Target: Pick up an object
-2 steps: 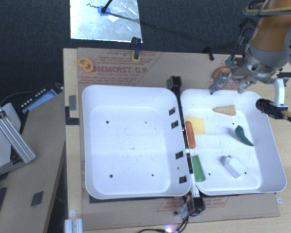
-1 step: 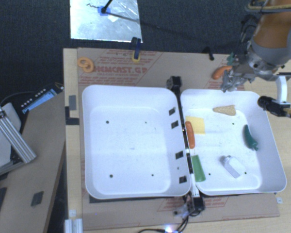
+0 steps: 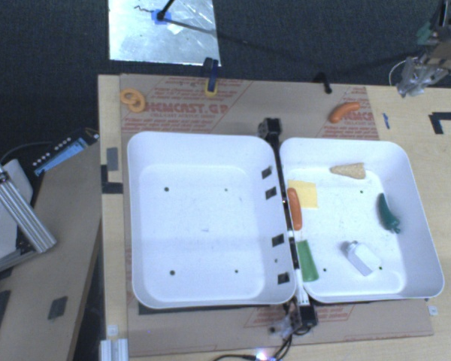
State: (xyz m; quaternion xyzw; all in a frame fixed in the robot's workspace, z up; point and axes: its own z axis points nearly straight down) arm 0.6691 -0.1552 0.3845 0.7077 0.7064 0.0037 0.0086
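On the cardboard-covered bench (image 3: 233, 100) sit two white bins (image 3: 203, 145); gripper (image 3: 428, 59) state unclear.

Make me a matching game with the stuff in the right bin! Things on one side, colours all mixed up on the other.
Things:
1. flat square
2. long stick by the bin's left wall
3. small bottle
4. curved pod near the right wall

Colours:
A. white
B. dark green
C. yellow
D. light green

Pairs: 1-C, 2-D, 3-A, 4-B
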